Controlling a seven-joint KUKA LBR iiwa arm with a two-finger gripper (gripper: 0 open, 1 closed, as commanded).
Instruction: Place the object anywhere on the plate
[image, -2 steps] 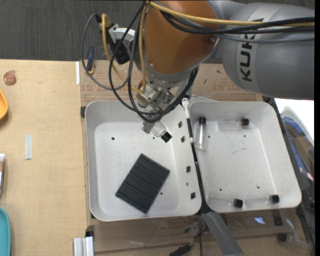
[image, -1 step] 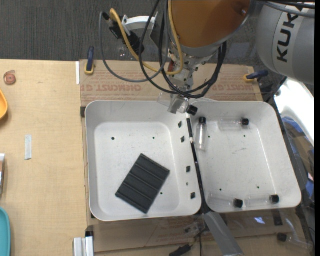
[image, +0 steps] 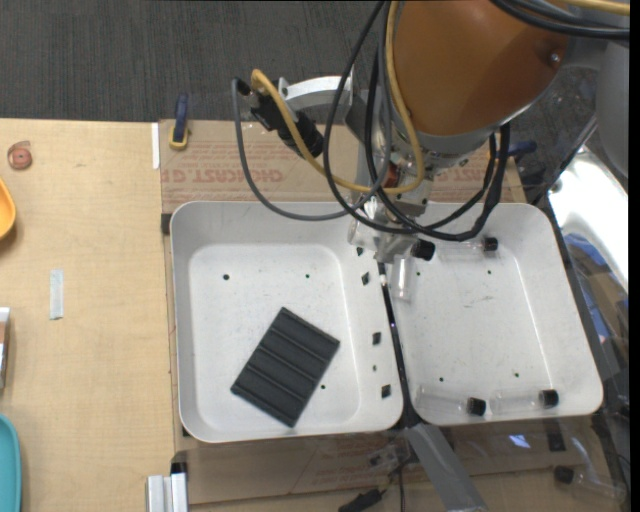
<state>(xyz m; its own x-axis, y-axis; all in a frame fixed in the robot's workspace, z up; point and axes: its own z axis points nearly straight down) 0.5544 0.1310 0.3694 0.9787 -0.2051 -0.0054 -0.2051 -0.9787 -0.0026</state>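
Down in the left bin (image: 200, 300), the dark ribbed block (image: 286, 365) lies flat and askew, bare white floor all round it. Black cables (image: 300, 190) loop above the far rim. My pincer (image: 398, 280) hangs over the ridge between both bins, well apart from the block; whether it's open, I can't tell.

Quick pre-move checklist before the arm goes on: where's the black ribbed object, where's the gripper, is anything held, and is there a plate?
1. Black ribbed slab located: ok, lying flat and at an angle in the left bin.
2. Slab free of obstructions: ok, nothing touches it.
3. Gripper over the slab: not ok, it hangs at the divide between the bins, up and to the right of the slab.
4. Slab held: not ok.
5. Finger state: cannot tell.
6. Plate identified: cannot tell; right bin shows small black fittings.
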